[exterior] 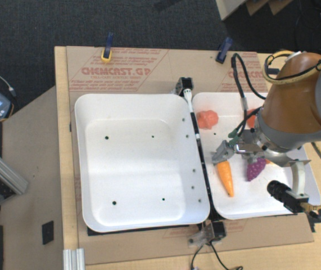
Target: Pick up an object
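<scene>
Carrot (225, 178) is lying in the right bin (244, 207), its long axis running toward the camera and slightly right, top end touching or just under the gripper (223, 152); how the gripper is set, I cannot tell.

Red print on the brown cardboard sheet (149, 66) behind the bins reads roughly "CHEMCAST GP". A second red print to its right is too covered to read.

grey arm reaches in from right, claw (223, 152) pointing down-left.
</scene>
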`<state>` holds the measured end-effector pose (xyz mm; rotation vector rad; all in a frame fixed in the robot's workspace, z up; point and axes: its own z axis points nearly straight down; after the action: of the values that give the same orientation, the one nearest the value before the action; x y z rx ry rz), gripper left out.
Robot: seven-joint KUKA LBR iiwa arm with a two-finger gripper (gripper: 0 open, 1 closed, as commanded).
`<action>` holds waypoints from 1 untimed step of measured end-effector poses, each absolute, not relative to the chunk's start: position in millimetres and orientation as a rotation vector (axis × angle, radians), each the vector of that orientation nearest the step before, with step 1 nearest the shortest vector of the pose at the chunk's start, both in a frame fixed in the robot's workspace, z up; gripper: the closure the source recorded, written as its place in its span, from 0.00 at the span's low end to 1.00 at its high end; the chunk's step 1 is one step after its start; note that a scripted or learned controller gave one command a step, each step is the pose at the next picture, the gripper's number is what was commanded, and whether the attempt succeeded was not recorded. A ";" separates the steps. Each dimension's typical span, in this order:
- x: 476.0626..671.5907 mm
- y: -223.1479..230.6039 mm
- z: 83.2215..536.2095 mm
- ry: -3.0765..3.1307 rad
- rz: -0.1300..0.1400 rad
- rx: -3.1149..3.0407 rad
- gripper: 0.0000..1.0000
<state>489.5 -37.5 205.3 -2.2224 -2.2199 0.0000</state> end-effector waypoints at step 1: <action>508.4 20.0 183.4 -2.226 -0.001 -2.216 0.00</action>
<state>508.4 20.0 183.4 -2.2162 -2.2258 -0.0008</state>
